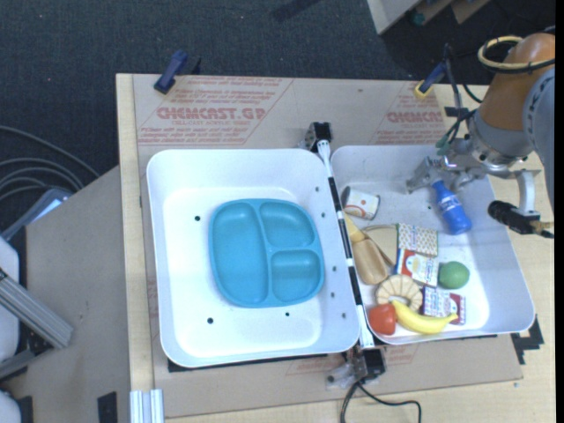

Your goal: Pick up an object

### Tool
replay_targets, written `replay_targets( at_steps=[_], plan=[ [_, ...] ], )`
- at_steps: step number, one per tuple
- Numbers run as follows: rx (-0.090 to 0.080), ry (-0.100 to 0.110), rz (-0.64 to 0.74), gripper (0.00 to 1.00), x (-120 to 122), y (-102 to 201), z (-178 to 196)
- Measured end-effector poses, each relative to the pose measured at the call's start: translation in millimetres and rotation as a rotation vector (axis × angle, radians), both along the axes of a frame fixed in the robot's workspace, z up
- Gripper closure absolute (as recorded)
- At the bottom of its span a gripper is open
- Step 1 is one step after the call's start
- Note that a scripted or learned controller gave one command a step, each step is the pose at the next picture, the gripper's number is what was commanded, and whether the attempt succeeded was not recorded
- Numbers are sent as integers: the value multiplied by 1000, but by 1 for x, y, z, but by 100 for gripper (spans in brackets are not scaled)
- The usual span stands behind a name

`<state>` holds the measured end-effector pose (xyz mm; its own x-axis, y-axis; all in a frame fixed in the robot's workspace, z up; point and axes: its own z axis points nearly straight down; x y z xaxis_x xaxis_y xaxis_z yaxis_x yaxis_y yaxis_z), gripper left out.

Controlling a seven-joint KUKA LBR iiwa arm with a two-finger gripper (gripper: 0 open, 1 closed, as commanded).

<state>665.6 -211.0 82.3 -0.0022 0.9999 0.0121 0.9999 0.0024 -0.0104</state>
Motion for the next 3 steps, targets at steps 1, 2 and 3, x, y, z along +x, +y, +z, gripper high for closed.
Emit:
replay_targets(
  at_steps=[1,2,3],
  plan=[
    [-10,-9,2,100,2,-3,13],
    [-12,-14,-1,100,2,78,106],
    [-11,-7,-2,100,0,118,32]
  ],
)
